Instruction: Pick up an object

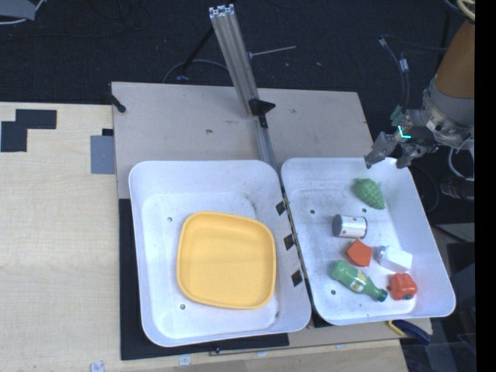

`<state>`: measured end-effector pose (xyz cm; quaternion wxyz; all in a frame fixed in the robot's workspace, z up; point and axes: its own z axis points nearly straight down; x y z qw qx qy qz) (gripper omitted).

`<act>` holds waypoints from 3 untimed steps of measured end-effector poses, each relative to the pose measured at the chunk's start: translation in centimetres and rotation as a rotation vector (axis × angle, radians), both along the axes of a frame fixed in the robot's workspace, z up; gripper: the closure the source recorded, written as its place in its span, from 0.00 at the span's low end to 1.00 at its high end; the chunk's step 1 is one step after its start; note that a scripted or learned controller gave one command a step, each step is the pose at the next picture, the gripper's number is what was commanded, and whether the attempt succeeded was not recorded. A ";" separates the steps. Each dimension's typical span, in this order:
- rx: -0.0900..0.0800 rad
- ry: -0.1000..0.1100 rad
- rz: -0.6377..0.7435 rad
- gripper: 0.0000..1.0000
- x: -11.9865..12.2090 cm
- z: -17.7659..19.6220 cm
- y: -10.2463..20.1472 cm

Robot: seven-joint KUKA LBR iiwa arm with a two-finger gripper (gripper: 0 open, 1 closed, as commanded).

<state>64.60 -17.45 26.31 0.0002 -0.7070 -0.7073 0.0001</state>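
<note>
Green ridged object (370, 193) in right bin (434, 231), just below and apart from jaws (394, 153), jaws open, gripping nothing

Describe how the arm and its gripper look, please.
The arm shows a broad orange band above a grey wrist. The gripper is dark grey, with two short dark fingers and a small cyan light on its body. Thin cables run beside the wrist.

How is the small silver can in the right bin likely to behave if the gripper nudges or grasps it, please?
The silver can lies on its side, so a nudge across its length would probably roll it. Its shiny, round surface may slip between fingers. The orange block sits just below and might stop a roll that way.
</note>
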 end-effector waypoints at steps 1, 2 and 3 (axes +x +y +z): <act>0.000 0.000 0.000 0.00 0.0 0.0 0.0; 0.001 0.003 0.000 0.00 0.2 -4.6 0.8; 0.001 0.005 0.000 0.00 0.4 -11.0 0.7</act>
